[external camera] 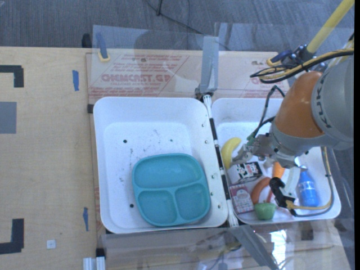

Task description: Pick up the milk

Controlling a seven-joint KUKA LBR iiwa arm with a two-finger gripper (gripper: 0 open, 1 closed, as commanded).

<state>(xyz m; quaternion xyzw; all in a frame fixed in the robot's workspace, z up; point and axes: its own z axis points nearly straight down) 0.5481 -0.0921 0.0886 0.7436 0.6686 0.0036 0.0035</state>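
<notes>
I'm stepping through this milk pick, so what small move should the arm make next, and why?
Probably a short descent straight onto the milk carton. The gripper sits just above its upper edge in the right bin, with the banana close beside it, so a careful drop seems safer than any sideways shift.

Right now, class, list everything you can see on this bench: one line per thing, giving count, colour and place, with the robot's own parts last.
Bins: two, white, side by side on the bench.
Divided tray: one, teal, left bin, near front.
Banana: one, yellow, right bin, by its left wall.
Milk carton: one, white with dark print, right bin, under the wrist.
Small packet: one, pink and white, right bin front.
Green item: one, right bin front edge.
Bottle: one, blue, right bin, right side.
Arm: one, grey with orange band, over right bin.
</notes>
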